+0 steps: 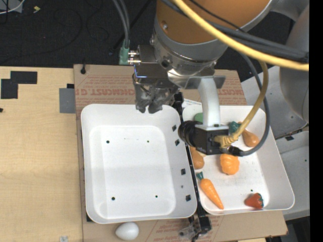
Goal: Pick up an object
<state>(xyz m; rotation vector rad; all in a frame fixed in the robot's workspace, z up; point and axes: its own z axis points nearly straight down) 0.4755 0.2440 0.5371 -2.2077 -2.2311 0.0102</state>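
Gripper [151,105] hangs over the left bin's [96,135] far rim; jaw state unreadable. Carrot [211,192] looks light, stiff, smooth. Suggest gripping mid-body.

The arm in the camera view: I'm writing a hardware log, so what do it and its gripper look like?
The arm has smooth grey housing with a wide orange band above a round grey metal wrist. A yellow hose and dark cables loop beside it. The gripper is a dark grey metal block with stubby fingers, beside a white column ending in a black fitting.
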